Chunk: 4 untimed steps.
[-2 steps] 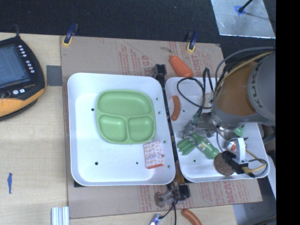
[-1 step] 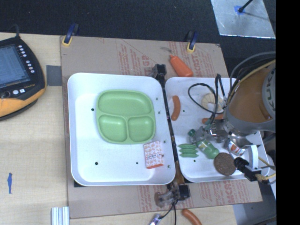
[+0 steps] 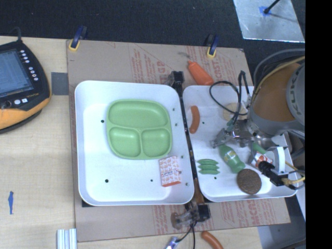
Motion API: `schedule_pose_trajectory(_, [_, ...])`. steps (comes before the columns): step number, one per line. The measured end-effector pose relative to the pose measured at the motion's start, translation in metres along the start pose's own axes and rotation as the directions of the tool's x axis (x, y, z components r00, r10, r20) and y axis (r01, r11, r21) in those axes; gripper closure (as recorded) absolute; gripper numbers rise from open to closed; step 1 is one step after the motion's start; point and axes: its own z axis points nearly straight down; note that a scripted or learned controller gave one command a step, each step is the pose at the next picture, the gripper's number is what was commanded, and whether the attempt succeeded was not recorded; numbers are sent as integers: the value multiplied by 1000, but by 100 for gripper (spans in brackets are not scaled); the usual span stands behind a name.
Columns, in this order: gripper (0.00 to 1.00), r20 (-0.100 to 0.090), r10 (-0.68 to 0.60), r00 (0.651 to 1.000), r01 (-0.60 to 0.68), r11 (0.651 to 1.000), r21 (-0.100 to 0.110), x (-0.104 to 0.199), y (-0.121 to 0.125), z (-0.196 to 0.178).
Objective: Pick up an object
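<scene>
— Gripper [image 3: 226,138] position?
— I see it low in the right bin [image 3: 207,188], just above the green bottle [image 3: 231,157]; I cannot tell its state.
— Other things?
— Sausage [image 3: 194,119] by the divider, pea pods [image 3: 208,166] and brown disc [image 3: 249,181] near the front — green plate [image 3: 139,128] left.

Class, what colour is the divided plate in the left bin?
Light green, seen in the camera view: divided plate.

The pale wooden counter [image 3: 36,170] carries a brown cardboard sheet [image 3: 155,61], held by blue clamps [image 3: 78,37] along its 12 o'clock edge. Two white bins [image 3: 91,139] sit side by side on that sheet. At 9 o'clock an orange-edged control pendant [image 3: 18,84] rests on the bare wood.
</scene>
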Motion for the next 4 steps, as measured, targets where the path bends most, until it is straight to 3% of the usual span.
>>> schedule_pose_trajectory(1, [100, 3, -6, 1000, 6, 1000, 2, -1, 0, -10])
schedule_pose_trajectory(2, [100, 0, 2, 1000, -2, 1000, -2, -19, -15, -66])
schedule_pose_trajectory(3, [100, -1, 0, 1000, 0, 1000, 0, 47, 12, -100])
schedule_pose_trajectory(4, [100, -2, 1, 1000, -1, 1000, 0, 93, 90, -100])
